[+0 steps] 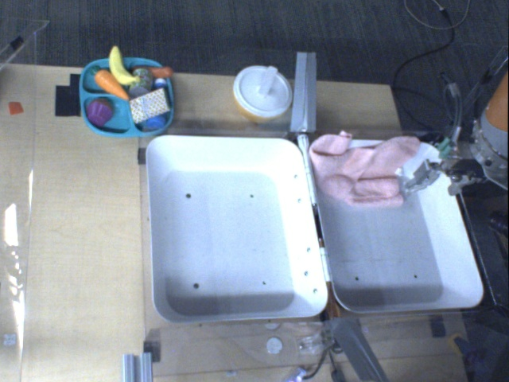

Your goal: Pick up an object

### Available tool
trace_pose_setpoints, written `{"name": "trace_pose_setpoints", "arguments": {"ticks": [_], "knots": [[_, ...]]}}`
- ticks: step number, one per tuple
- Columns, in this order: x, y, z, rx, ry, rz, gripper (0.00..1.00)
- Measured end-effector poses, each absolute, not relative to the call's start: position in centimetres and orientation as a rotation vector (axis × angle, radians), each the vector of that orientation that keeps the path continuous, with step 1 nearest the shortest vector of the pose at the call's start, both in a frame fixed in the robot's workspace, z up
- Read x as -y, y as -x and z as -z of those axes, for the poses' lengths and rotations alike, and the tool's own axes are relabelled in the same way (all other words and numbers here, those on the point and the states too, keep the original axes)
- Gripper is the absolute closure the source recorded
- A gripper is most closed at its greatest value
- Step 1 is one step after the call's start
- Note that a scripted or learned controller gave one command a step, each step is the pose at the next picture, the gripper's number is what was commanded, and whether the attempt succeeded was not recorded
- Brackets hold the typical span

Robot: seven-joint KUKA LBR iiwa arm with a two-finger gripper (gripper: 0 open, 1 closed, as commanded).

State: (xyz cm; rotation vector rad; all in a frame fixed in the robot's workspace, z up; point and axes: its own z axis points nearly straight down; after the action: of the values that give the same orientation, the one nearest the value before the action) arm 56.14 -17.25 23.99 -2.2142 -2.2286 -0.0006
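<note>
- Right bin; near floor bare.
- Pink cloth; crumpled at far edge, right bin.
- Gripper; at cloth's right edge; finger state indeterminable; advised: pinch a raised fold, lift straight.
- Left bin; apart.

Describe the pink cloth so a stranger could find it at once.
Start at the two white bins side by side and take the right bin. Along its far edge lies the pink cloth, crumpled, with the hand at its right end. It is the only soft, pink thing in either bin.
</note>
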Motion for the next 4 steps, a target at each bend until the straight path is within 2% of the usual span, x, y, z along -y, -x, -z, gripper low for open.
{"name": "trace_pose_setpoints", "arguments": {"ticks": [1, 2, 3, 4], "knots": [[17.5, -55.2, -22.4, 2.149, 2.293, 0.004, 0.00], [12.0, -60.5, -9.6, 2.378, 2.058, 0.005, 0.00], [11.5, -66.8, -8.8, 2.486, 1.910, -0.008, 0.00], [13.9, -63.0, -10.8, 2.755, 1.516, 0.003, 0.00]]}}
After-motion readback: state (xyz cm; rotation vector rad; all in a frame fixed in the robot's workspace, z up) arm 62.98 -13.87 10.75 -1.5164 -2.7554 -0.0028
